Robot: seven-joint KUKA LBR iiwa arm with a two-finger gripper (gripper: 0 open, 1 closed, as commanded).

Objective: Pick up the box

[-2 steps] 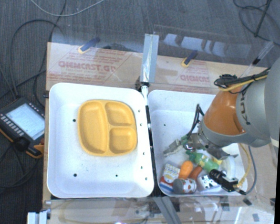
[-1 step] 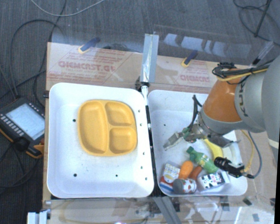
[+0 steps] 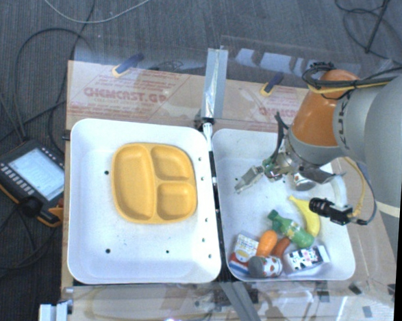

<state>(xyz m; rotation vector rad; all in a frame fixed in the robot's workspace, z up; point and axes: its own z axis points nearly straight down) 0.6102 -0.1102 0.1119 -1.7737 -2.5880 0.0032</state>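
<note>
The box [image 3: 307, 258], small and white with a dark print, lies in the front right corner of the right bin [image 3: 228, 213], among other toys. A second small carton [image 3: 246, 246] with red and yellow print lies at the bin's front left. My gripper [image 3: 245, 182] hangs over the bare left middle of the right bin, pointing down and to the left. It is well apart from the box, up and to the left of it. Nothing shows held in it.
A banana [image 3: 306, 213], a green bottle [image 3: 291, 226], a carrot [image 3: 267, 242] and a round toy [image 3: 270, 266] crowd the right bin's front. The left bin [image 3: 86, 237] holds a yellow divided tray [image 3: 154, 182]. A pendant [image 3: 28, 175] lies off the bench's left side.
</note>
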